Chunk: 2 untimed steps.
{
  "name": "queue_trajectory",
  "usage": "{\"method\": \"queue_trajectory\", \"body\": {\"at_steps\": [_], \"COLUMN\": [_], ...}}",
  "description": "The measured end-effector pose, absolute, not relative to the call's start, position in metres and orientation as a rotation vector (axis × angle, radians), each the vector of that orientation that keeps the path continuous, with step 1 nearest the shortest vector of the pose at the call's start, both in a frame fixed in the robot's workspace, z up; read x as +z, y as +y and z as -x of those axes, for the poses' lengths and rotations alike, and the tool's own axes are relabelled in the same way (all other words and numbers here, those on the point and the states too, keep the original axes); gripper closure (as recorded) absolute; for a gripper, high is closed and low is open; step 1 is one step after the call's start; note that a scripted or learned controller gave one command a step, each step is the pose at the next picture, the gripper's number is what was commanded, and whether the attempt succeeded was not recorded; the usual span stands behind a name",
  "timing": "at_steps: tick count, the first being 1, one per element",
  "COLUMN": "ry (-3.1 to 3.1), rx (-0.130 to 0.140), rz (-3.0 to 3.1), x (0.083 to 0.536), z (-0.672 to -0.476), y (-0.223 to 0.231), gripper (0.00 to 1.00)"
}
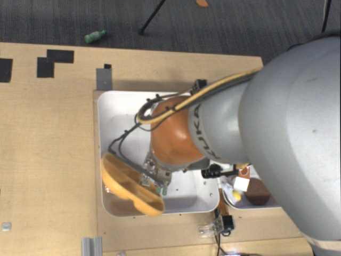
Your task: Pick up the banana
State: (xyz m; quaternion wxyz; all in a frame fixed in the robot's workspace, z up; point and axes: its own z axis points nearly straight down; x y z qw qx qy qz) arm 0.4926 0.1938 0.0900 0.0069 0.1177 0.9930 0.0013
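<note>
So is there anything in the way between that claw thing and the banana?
Nothing visible. The banana lies in the left bin, at its lower left, and the gripper is right down at the banana's right side, with no other object between them. The arm's own bulk hides part of the bin behind it.

The arm [266, 137] covers most of the left bin [114, 103], blocking its middle and right side from above. The banana [128, 184] lies along the bin's near left corner, close against the left wall. Bare floor shows along the far edge and far left corner. In the right bin [256, 206], a brown block [259, 192] and probably other small items crowd the near left corner.
</note>
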Motion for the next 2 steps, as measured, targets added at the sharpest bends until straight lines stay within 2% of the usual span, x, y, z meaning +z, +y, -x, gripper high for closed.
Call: {"method": "queue_trajectory", "body": {"at_steps": [1,2], "ry": [3.134,3.128], "rx": [0.006,0.007], "rz": [-0.088,0.100], "x": [0.231,0.088], "z": [-0.488,-0.526], "y": [0.218,0.196], "gripper": [1.00,1.00]}}
